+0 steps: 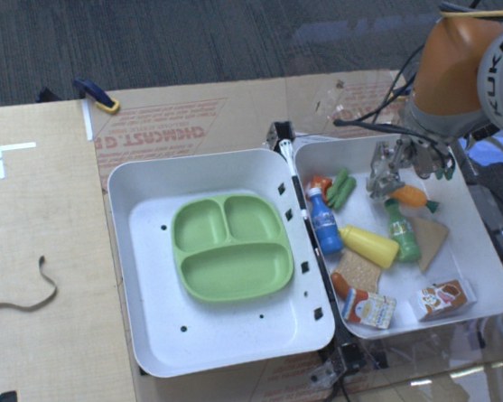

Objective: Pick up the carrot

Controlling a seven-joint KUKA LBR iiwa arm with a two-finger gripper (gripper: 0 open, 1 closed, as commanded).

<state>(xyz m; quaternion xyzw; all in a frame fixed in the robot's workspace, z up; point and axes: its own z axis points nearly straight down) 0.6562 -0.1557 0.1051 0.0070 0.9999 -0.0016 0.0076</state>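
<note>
Approach step: I hold the gripper (408,167) just above the carrot (410,195); finger state unreadable. Next I descend and enclose the carrot.

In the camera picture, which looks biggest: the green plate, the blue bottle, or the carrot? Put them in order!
Largest to smallest:
1. green plate, much the biggest
2. blue bottle
3. carrot, partly under the hand, so it may be longer

Two shallow white plastic bins (143,282) sit side by side. One green three-compartment plastic plate (232,246). One blue bottle (324,225), one green bottle (402,233), one yellow mustard-style bottle (370,244), one small orange toy carrot (411,196), two printed snack cartons (443,298).
</note>
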